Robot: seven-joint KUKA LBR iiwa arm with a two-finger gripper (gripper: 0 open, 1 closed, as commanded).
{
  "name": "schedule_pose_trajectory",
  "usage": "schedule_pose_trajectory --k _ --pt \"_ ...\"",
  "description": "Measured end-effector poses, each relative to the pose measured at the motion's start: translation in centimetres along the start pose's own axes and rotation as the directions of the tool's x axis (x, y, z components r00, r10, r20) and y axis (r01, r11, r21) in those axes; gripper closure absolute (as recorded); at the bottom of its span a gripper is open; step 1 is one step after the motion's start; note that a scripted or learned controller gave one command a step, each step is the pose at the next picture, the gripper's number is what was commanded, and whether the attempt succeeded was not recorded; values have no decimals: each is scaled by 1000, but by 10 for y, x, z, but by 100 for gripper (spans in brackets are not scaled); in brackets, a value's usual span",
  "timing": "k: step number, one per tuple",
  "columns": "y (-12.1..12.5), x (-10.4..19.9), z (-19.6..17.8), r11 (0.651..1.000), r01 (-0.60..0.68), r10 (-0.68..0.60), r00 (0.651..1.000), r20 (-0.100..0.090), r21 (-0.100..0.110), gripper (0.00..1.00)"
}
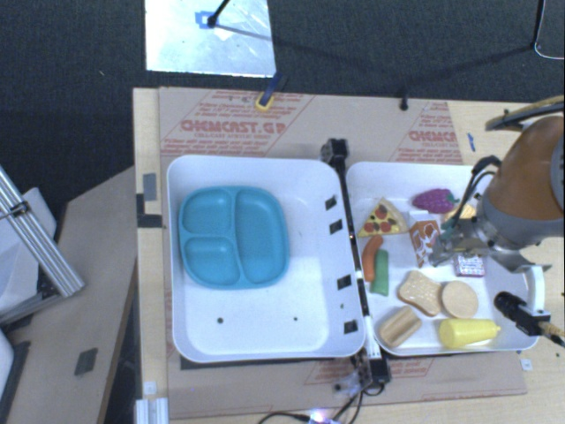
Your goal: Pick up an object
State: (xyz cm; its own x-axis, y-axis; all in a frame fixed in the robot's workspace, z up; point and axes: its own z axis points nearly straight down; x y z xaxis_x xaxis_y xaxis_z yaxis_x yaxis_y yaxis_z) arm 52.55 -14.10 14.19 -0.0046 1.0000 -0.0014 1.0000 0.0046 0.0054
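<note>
White bins (256, 170), two, one blue tray (234, 237), jaws (446, 247) state unclear.

- You see dark carpet floor (71, 78) around the counter (146, 237).
- A shiny metal plate (209, 25) lies on it beyond the counter.
- An aluminium frame rail (35, 237) slants at your left.

The left bin (256, 325) holds a blue divided plate (234, 237) near its left wall. The right bin (388, 179) carries toy food: a pizza slice (385, 218), bread slice (421, 292) and yellow piece (466, 331). The gripper (441, 247) hangs over its right half.
</note>
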Motion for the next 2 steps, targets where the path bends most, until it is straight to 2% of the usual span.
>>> schedule_pose_trajectory --k 1,2 --pt "-2 5 -61 1000 0 0 1000 1 -3 100" --pt "-1 5 -84 1000 0 0 1000 0 0 100"
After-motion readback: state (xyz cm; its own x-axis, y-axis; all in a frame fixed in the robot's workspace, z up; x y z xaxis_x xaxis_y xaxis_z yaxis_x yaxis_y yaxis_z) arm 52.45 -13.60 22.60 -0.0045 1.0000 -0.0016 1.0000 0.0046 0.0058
